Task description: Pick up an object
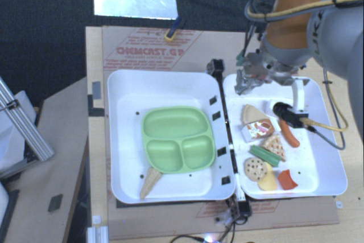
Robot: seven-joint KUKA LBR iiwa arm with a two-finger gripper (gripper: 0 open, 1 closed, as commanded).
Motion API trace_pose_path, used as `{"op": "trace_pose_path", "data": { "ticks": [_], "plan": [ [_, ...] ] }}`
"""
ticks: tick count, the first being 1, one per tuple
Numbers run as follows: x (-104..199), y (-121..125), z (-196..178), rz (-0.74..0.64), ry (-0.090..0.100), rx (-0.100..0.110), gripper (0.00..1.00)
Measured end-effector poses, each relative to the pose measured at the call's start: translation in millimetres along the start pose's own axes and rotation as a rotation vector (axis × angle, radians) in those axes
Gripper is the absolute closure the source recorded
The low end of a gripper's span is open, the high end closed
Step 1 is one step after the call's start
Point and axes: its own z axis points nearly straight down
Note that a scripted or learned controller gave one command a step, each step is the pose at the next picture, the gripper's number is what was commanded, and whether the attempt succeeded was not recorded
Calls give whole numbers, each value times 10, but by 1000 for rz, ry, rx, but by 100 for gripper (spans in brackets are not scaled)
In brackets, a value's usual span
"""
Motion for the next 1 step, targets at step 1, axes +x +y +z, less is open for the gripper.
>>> {"op": "trace_pose_path", "data": {
  "ticks": [1],
  "plan": [
    [332,-378,-32,2,-1,1,100]
  ]
}}
